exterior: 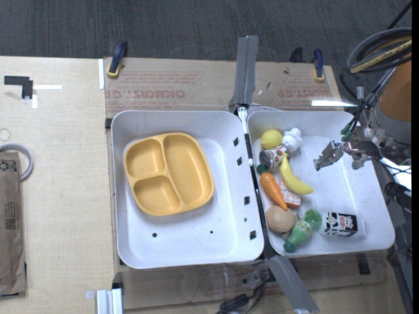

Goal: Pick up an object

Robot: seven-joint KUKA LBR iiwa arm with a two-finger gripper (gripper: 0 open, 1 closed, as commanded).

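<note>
Your gripper (329, 154) hung with fingers spread, grasping nothing, over the right bin (366, 195), banana (293, 178), carrot (273, 190), lemon (271, 138) crowded left, milk carton (340, 223) near, arm cut off right.

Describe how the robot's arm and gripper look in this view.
The arm shows an orange band, with grey metal parts below it toward the wrist. Black cables, one bundle with a yellowish stripe, loop above it. The gripper is small, grey and metallic, with thin fingers, mounted on a boxy grey wrist piece.
</note>
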